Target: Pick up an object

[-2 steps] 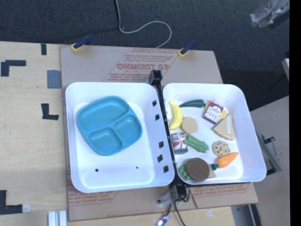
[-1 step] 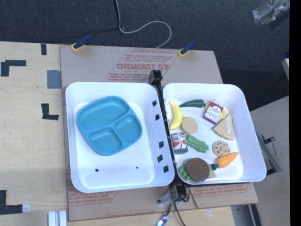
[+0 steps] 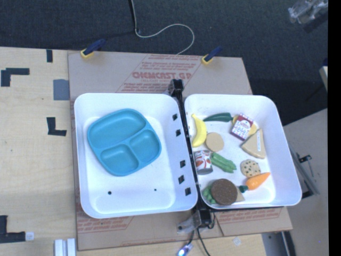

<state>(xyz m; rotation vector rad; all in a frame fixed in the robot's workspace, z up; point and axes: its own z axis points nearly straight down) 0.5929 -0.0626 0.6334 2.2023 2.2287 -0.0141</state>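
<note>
Toy food — banana (image 3: 198,130), carrot (image 3: 257,181), cookie (image 3: 249,167) — lies heaped in the right bin (image 3: 281,143) for picking, beside the blue tray (image 3: 123,141); the blurred pincer (image 3: 308,5) waits far off, state indiscernible.

Blue divided tray (image 3: 124,142) in left white bin (image 3: 85,196)

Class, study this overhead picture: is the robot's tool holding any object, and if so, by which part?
Nothing can be seen held. The toy foods, including the banana and carrot, lie loose in the right bin; the blue tray sits in the left bin.
</note>
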